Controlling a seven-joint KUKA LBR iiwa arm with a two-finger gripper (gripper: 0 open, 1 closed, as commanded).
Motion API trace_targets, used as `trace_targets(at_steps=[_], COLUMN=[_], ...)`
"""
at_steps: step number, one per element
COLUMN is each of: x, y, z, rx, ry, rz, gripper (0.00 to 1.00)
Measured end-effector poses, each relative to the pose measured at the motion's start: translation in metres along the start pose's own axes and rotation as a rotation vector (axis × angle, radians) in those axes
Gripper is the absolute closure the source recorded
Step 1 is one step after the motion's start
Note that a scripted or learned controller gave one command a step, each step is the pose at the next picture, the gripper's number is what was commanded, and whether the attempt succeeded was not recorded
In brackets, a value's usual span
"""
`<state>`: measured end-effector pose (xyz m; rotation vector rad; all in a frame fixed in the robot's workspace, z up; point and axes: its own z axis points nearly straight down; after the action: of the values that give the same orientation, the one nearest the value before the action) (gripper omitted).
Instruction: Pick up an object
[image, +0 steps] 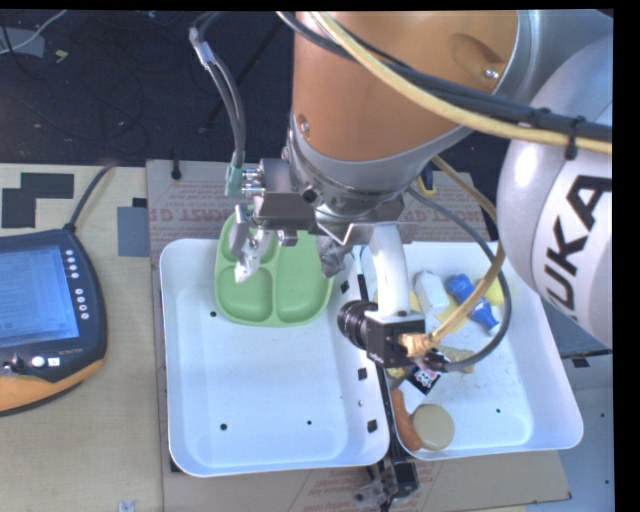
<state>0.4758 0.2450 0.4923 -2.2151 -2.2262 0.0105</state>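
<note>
At twelve o'clock of the left bin (200, 400), the green dish (285, 290) is overhung by the gripper (285, 255) — finger state cannot be told.

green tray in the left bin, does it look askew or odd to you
Yes. The green tray sits pushed up against the back wall of the left bin, tilted rather than flat, and the pincer is right over it. Nothing looks spilled or broken.
</note>
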Motion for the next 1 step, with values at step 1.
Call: trace_targets(at_steps=[1], x=[-0.0007], y=[-0.0015], z=[0.1669], rx=[0.015], ry=[-0.008], rz=[0.004], gripper=[0.0])
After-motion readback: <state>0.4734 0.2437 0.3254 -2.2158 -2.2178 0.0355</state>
